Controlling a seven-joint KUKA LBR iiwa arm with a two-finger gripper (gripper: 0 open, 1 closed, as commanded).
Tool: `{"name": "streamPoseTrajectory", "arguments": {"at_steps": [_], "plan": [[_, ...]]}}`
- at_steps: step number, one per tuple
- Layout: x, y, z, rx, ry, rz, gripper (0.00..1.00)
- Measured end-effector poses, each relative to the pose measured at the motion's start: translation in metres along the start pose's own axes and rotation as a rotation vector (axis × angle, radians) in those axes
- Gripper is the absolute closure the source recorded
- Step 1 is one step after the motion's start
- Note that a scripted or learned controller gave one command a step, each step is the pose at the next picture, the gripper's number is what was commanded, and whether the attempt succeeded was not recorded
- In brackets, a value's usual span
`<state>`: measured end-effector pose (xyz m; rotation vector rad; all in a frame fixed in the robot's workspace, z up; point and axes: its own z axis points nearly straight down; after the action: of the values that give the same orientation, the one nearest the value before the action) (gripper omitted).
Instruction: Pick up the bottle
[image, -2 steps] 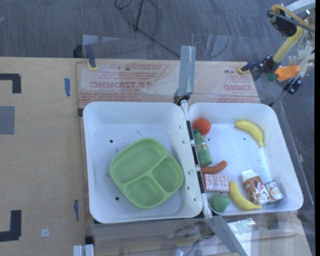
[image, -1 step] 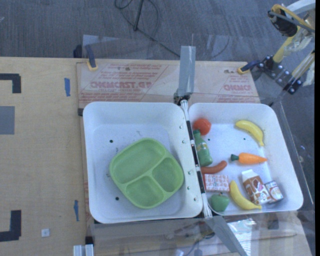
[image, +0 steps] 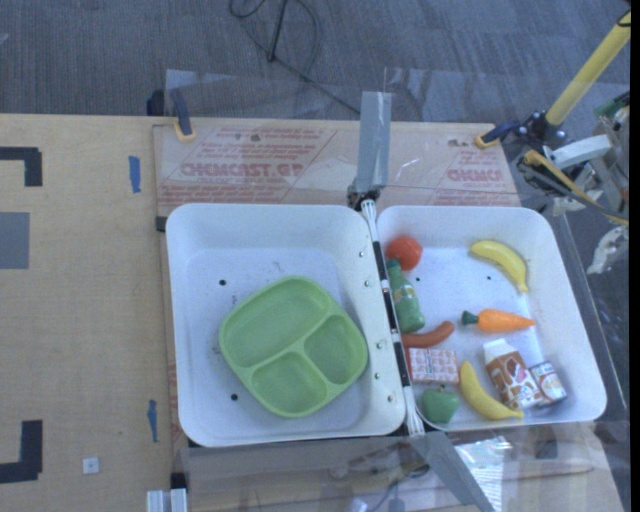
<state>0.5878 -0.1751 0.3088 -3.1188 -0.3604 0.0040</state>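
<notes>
bottle (image: 405, 297): you'll find it lying in the right bin (image: 570, 262), against the wall shared with the left bin (image: 200, 240), just below the tomato (image: 404, 251) and above the sausage (image: 428, 335) | claw: you cannot tell its state | left bin: green divided plate (image: 292, 346)

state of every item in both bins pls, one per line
green bottle: lying on its side by the divider, right bin
tomato: touching the bottle's top end
sausage: lying flat
carrot: lying flat
upper banana: lying, apart from the rest
lower banana: against the carton
carton: lying down
green divided plate: upright, left bin
</notes>
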Motion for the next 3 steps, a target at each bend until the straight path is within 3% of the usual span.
{"name": "streamPoseTrajectory", "arguments": {"at_steps": [1, 2, 3], "plan": [[-0.064, 0.001, 0.109, 0.0, 0.0, -0.141, 0.0], [-0.06, -0.066, 0.197, -0.02, 0.021, -0.169, 0.0], [-0.041, -0.006, 0.118, -0.001, 0.001, -0.235, 0.0]]}}
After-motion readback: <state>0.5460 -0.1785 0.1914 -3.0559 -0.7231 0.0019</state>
